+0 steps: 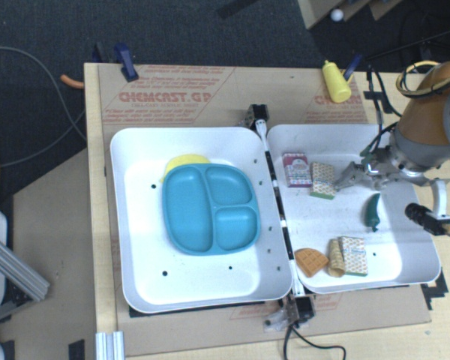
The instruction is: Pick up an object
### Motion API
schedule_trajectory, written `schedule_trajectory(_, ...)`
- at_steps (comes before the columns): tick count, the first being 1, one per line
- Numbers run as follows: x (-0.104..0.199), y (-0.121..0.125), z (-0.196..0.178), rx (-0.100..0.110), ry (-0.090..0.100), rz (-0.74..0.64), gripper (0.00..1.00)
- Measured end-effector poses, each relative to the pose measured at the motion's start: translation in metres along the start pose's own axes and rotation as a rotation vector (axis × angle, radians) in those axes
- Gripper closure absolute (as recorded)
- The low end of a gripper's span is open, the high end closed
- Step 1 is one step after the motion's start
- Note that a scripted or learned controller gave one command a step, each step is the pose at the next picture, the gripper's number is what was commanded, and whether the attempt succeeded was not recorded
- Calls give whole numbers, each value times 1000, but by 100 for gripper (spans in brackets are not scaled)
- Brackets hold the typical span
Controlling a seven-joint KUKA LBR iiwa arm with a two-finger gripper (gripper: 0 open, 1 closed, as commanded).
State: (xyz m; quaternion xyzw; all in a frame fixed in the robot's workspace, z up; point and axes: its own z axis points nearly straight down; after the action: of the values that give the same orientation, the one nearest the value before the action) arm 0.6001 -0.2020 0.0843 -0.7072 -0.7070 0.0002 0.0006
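One blue tray (210, 207), left bin (135, 276).

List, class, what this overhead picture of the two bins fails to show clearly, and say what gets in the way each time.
- Yellow object in the left bin: mostly covered by the blue divided plate.
- Gripper: too small and blurred to judge its state.
- Print on the pink packet: too small to read.
- Arm: cut off by the right edge.
- Dark green item: too small to identify.
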Motion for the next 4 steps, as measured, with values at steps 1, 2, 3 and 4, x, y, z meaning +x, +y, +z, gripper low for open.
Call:
schedule_trajectory(1,-6,-47,0,0,0,0,0)
schedule_trajectory(2,-7,-77,0,0,1,0,0)
schedule_trajectory(3,-7,-76,-10,-2,0,1,100)
schedule_trajectory(4,-7,-76,-10,-2,1,1,0)
